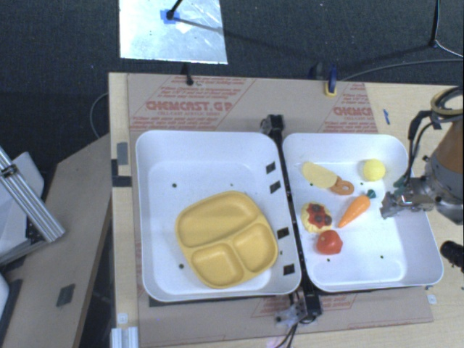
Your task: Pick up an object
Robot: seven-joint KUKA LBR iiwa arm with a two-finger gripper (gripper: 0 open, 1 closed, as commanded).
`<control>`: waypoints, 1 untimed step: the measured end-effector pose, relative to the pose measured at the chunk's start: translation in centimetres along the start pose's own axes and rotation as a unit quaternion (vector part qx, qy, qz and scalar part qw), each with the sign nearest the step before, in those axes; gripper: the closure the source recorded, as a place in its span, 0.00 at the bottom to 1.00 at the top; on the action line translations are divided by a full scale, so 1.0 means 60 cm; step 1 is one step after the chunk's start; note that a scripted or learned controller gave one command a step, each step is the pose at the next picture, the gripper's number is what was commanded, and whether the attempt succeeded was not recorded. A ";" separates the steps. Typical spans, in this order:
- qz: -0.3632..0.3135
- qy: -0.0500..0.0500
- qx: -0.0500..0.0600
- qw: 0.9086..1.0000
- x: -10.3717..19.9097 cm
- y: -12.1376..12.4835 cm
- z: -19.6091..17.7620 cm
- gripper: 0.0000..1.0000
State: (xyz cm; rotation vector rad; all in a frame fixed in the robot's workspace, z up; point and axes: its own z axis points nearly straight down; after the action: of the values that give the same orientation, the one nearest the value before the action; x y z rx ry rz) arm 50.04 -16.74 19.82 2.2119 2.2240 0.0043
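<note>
my hand [389, 206] hovers over the right bin [417, 263] near its right rim, just right of the toy carrot [354, 211]; whether it's spread, i cannot tell.

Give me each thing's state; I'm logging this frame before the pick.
Yellow tray: upright in the left bin, compartments bare.
Carrot: lying flat, right bin.
Tomato: resting, untouched.
Lemon: resting near the bin's far corner.
Gripper: low, beside the carrot.

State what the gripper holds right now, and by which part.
Nothing visibly held: the gripper sits just right of the carrot, apart from it.
</note>
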 end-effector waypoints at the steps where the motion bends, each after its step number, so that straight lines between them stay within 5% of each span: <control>1: 0.000 0.000 0.000 1.000 0.000 0.003 -0.064 1.00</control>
State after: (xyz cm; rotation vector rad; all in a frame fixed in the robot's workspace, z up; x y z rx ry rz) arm 50.19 -16.76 23.66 2.2114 2.2243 0.0041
